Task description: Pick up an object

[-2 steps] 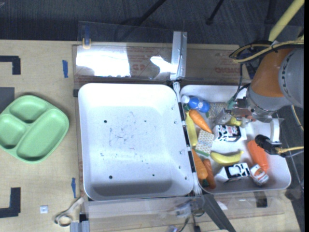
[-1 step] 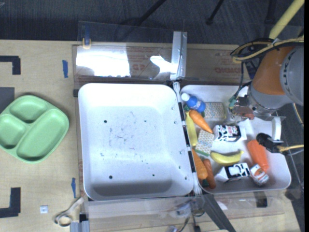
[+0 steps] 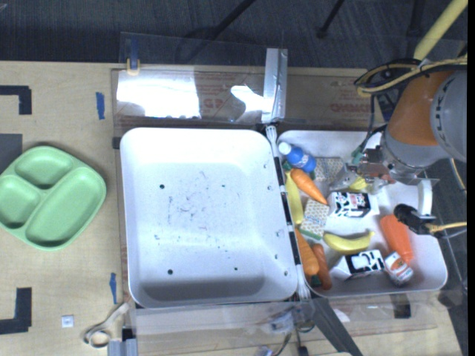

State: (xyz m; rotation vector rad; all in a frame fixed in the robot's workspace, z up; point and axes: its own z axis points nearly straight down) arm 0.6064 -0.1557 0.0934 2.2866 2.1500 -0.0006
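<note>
The gripper (image 3: 361, 170) sits low over the back of the right bin (image 3: 438, 277), at the end of the grey arm (image 3: 445, 117) with its orange band (image 3: 413, 110). The view is too cluttered there to tell how far the gripper is spread, or whether it holds anything. It is just above a black-and-white carton (image 3: 349, 204) and near a small yellow piece (image 3: 358, 185).

The objects to pick lie in the right bin. A carrot (image 3: 308, 186) lies slantwise, its thick end toward the back left, its tip toward the front right. Behind it lies a blue bottle (image 3: 297, 156) with a white cap. A long yellow item (image 3: 294, 199) runs along the bin's left wall, front to back. A banana (image 3: 348, 240) lies crosswise, left to right, curved ends up. A second carrot (image 3: 309, 255) lies near the left wall, pointing front to back. An orange tube (image 3: 397, 237) slants toward the front right corner, beside a second black-and-white carton (image 3: 365, 262).

The left bin (image 3: 200, 213) adjoins the right one. A green divided plate (image 3: 50, 196) rests on the bench (image 3: 59, 288), well apart to the left.
</note>
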